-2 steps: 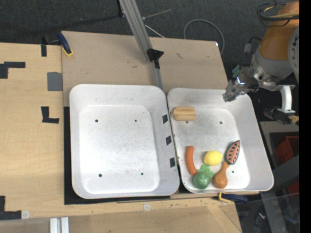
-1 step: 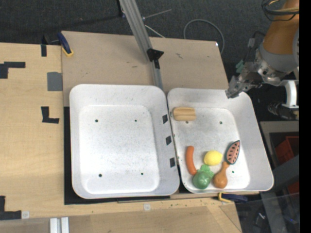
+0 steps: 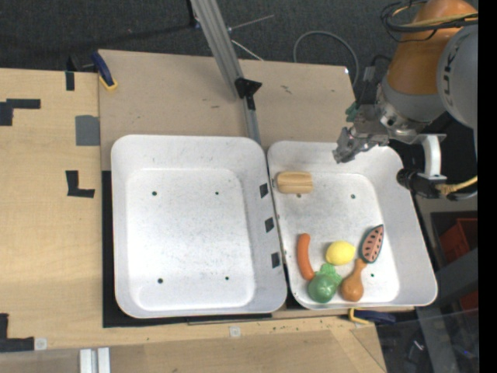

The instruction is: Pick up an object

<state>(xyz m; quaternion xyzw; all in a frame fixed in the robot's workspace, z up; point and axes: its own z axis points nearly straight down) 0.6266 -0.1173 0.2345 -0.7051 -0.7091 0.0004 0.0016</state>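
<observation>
Big grey and orange arm [image 3: 423, 61] reaching in from the right. Below it, two white bins: left bin [image 3: 186, 224] and right bin [image 3: 342, 208], side by side. Gripper [image 3: 347, 148] up over the right bin's far edge, holding nothing. Open or shut? Cannot tell.

In the right bin, a tan roll [image 3: 294, 182] alone near the far side, closest to the gripper. Best pick, probably: lots of room around it. Go straight down over its middle, squeeze across the short way, lift slowly.

Near the front, a crowded bunch: melon slice [image 3: 373, 244], orange stick [image 3: 304, 255], green toy [image 3: 323, 286], brown pear [image 3: 352, 284], yellow ball [image 3: 340, 252]. Harder to grab just one.

No words or labels to read anywhere.
</observation>
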